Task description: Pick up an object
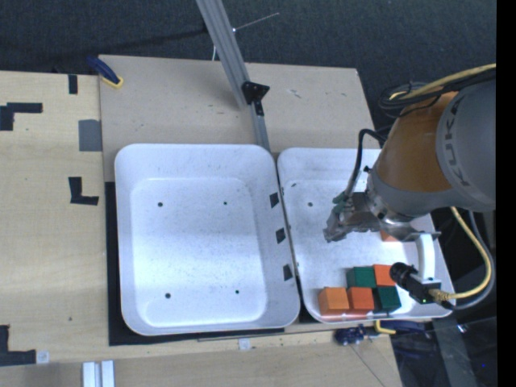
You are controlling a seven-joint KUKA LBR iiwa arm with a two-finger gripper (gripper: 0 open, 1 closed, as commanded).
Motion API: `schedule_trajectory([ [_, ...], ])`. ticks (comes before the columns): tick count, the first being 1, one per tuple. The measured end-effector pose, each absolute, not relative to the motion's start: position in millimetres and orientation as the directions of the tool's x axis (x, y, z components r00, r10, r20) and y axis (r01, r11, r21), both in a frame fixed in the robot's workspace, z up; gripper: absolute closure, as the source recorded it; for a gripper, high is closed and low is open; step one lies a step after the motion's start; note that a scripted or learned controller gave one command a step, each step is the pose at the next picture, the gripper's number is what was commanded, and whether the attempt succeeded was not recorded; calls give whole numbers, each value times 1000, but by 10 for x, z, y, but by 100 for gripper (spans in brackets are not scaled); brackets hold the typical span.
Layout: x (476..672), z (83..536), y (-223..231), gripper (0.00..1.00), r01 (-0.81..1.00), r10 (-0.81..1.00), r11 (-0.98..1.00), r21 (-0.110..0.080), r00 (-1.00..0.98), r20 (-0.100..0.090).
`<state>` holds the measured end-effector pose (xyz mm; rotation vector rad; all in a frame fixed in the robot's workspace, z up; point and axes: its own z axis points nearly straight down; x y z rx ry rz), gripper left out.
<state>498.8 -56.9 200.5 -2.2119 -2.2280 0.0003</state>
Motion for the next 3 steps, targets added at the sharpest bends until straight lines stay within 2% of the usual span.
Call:
schedule_trajectory([
  [2, 5089, 2087, 349, 100, 1000, 1000, 7, -3, -7, 1],
  [3, 5173, 2278, 837, 100, 1000, 1000, 7, -1, -7, 2],
])
